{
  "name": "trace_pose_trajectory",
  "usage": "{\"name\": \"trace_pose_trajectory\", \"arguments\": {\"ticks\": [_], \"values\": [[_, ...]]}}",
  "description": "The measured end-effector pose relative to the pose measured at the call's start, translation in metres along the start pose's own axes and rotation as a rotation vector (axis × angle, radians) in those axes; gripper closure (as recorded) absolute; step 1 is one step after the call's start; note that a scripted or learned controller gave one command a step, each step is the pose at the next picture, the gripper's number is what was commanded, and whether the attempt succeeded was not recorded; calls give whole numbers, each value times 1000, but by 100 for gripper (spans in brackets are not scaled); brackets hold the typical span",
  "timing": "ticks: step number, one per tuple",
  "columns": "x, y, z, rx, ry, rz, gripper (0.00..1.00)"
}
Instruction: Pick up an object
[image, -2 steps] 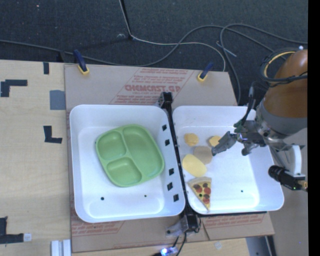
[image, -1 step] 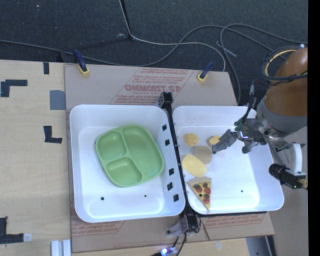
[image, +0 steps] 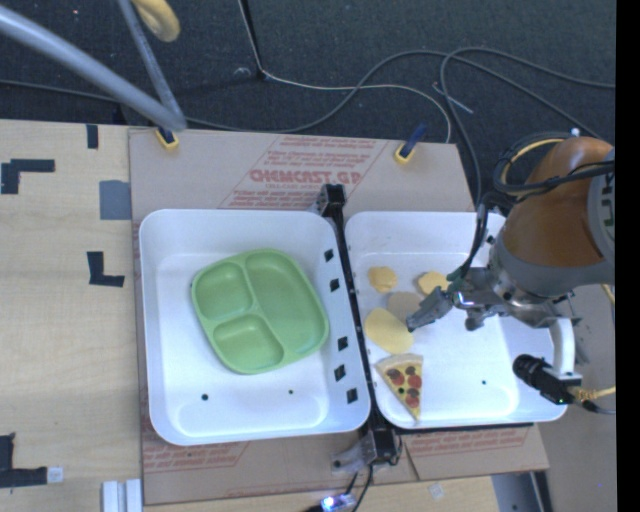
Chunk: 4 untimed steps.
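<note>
Approach step: gripper (image: 432, 310) low in right bin (image: 500, 405), fingers apart, gripping nothing, beside yellow toy food piece (image: 387, 329); next, apparently, centring over it and closing.

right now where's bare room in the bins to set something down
Free: the left bin's front strip below the green tray, and the right bin's back edge. Crowded: around the yellow pieces, pizza slice and gripper.
</note>
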<state>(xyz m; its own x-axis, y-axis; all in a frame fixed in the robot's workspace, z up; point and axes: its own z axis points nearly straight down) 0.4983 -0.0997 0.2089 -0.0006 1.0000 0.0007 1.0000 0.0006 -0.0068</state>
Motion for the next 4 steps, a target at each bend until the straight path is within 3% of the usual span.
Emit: {"name": "trace_pose_trajectory", "arguments": {"ticks": [2, 3, 4], "values": [[-3, -6, 97, 1, 1, 0, 0], [-3, -5, 85, -2, 1, -1, 100], [3, -10, 39, -9, -1, -1, 100]]}}
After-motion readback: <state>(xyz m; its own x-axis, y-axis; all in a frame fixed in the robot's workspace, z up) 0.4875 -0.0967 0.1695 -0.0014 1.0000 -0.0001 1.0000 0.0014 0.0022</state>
